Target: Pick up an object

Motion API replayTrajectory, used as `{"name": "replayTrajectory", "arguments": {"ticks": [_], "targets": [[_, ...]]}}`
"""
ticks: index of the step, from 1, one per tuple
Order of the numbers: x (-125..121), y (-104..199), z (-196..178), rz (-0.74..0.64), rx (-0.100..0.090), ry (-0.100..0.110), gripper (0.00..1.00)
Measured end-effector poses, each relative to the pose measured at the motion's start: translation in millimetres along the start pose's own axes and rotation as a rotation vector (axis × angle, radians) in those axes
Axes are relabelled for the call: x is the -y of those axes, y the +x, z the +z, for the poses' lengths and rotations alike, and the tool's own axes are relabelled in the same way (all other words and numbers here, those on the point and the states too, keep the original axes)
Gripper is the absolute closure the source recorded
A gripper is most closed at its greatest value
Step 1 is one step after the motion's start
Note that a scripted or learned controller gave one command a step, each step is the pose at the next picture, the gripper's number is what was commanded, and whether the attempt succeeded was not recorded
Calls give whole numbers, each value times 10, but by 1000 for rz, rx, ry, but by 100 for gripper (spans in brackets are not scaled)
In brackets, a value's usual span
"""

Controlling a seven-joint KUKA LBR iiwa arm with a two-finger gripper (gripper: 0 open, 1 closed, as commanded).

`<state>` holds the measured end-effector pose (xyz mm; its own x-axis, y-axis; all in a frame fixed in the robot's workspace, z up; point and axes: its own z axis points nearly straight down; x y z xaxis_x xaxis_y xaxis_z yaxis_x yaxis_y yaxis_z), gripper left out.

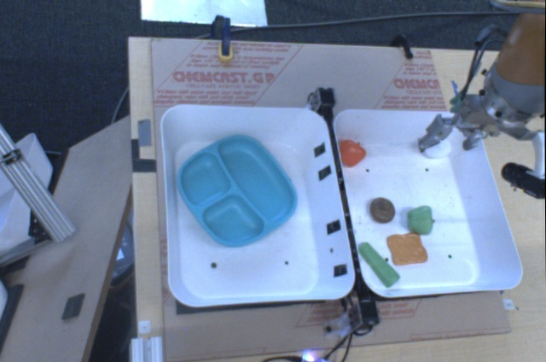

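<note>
**Gripper poised over the right bin's far edge, five objects below it**

Gripper point(450, 134) sits above the far right part of the right bin point(486, 181), at the end of the grey arm point(520, 61) that comes in from the right. Its metal fingers are spread apart, and nothing is seen between them; a small pale patch lies just under the left fingertip, too blurred to identify.

All the loose objects lie in that same bin, nearer the camera and to the left of the gripper. The red piece point(351, 152) is at the bin's far left corner, against the divider and well apart from the fingers. The brown disc point(381, 209) sits near the middle. The green lump point(420, 220) is just to its right, roughly below the gripper in the view. The orange square point(407, 248) lies touching or almost touching the lump's near side. The green stick point(378, 264) lies at a slant beside the square, close to the divider.

Count: two white bins, five small objects, one plate.

The left bin point(183, 130) holds a light blue plate point(236, 190), smooth like plastic, rounded at the corners and split into three compartments. Both bins are shallow, white and glossy. The disc is flat and round; the square looks soft and rough-edged; the stick is a short, smooth cylinder.
</note>
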<state>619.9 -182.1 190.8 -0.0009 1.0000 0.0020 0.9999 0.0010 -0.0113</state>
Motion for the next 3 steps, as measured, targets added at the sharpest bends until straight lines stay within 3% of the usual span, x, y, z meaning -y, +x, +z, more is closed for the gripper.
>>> {"name": "replayTrajectory", "arguments": {"ticks": [1,3], "targets": [[-30,3,-77,-3,3,-13,0],[1,98,1015,-2,1,-8,0]]}}
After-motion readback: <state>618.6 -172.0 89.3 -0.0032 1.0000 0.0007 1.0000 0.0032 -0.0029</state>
